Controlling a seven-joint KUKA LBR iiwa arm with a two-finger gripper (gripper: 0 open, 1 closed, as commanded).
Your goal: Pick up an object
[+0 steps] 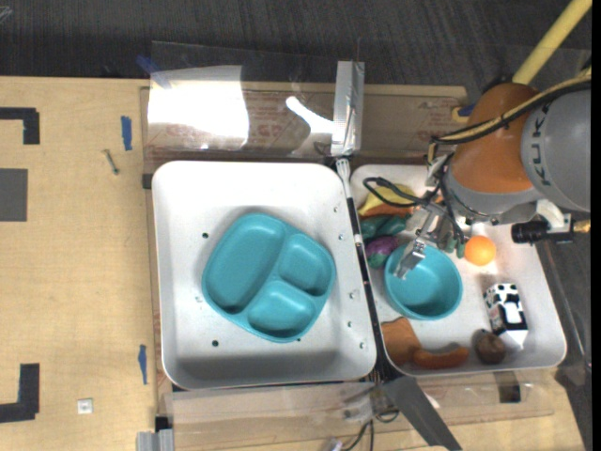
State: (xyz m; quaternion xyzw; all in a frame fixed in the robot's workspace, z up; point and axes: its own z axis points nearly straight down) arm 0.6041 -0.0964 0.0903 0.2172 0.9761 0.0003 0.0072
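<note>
Just pincer (410, 261) over bowl (427, 289) rim

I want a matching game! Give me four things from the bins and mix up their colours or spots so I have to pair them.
Things:
1. divided plate
2. round bowl
3. small ball
4. toy cow

Clues:
A. orange, in the right bin beside the bowl
B. black and white, near the right bin's right edge
C. teal, alone in the left bin
D. teal, in the right bin just under the tool

Right pairs: 1-C, 2-D, 3-A, 4-B
</note>
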